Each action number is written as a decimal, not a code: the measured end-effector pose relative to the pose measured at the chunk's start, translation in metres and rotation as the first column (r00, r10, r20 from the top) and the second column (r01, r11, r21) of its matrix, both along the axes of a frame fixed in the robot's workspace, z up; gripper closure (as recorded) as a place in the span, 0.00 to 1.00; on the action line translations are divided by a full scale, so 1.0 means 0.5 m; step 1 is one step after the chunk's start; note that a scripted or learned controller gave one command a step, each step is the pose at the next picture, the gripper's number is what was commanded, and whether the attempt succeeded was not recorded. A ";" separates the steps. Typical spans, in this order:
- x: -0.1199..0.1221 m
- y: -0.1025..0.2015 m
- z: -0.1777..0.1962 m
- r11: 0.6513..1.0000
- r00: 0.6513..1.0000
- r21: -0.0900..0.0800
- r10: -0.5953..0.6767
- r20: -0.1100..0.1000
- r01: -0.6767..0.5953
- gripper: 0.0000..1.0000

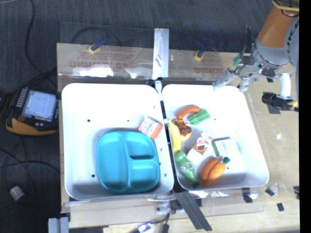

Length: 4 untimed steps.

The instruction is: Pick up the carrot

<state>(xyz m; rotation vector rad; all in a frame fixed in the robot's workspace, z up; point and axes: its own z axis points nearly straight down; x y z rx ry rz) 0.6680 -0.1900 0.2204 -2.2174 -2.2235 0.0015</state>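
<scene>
The carrot (pixel 212 169), a stubby orange piece with a green top, lies near the front of the right bin (pixel 252 130), next to a green bottle (pixel 185 165). My gripper (pixel 232 83) hangs over the far right corner of that bin, well behind the carrot. Its two fingers stand apart with nothing between them, so it is open. The orange-banded arm (pixel 275 25) comes in from the upper right.
The right bin also holds a curved orange-red sausage-like piece (pixel 187 111), a green pod (pixel 199 116), a yellow banana (pixel 174 136) and small packets (pixel 222 146). The left bin (pixel 82 106) holds a teal divided tray (pixel 128 161) and a small box (pixel 150 127).
</scene>
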 end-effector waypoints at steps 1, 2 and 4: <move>-0.171 0.106 -0.212 0.998 0.998 0.001 -0.064 -0.003 0.064 0.00; -0.322 0.122 -0.155 0.993 0.993 0.002 0.118 -0.002 -0.118 0.00; -0.358 0.057 -0.260 0.996 0.996 0.006 -0.090 0.014 0.090 0.00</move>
